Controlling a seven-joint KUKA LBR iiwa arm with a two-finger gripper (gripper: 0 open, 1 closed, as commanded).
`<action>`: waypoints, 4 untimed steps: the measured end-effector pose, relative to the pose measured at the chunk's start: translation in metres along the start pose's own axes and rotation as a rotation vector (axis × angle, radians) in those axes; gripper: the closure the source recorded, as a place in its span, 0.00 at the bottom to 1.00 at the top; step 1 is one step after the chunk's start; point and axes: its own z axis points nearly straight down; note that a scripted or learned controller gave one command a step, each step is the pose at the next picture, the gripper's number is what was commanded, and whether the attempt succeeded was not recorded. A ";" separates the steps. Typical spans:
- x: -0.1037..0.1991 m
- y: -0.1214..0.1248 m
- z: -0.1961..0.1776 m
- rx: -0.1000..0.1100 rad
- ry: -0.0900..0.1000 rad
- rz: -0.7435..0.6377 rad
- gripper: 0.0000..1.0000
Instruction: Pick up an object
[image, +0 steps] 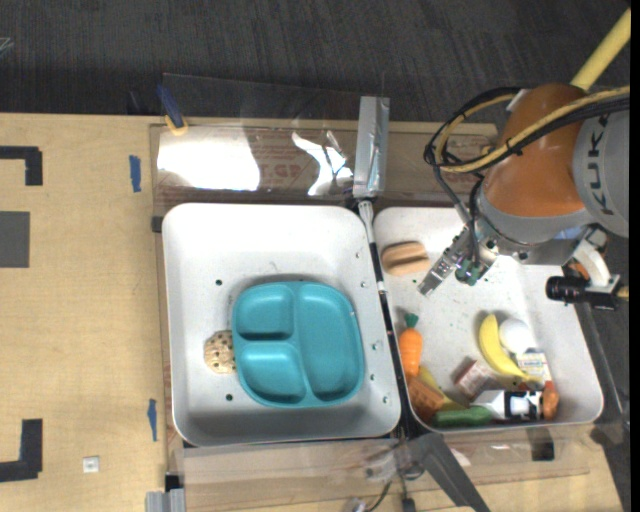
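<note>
From my remote station I watch the end effector (452, 268) hang over the right bin (572, 408), just beside a bun (404, 257) near its back left corner; how its fingers stand I cannot tell. A banana (494, 347) and carrot (411, 350) lie nearer the front edge.

Divided tray (297, 341) is sitting in the left bin (190, 240), cookie (219, 351) touching its left edge. Bun (404, 257) is lying far in the right bin (580, 400); carrot (411, 350) and banana (495, 346) are lying nearer.
</note>
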 end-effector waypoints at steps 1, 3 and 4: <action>-0.073 0.001 0.073 0.005 0.003 0.094 1.00; -0.075 0.004 0.058 -0.004 -0.007 0.090 1.00; -0.074 0.004 0.059 -0.003 -0.006 0.090 0.00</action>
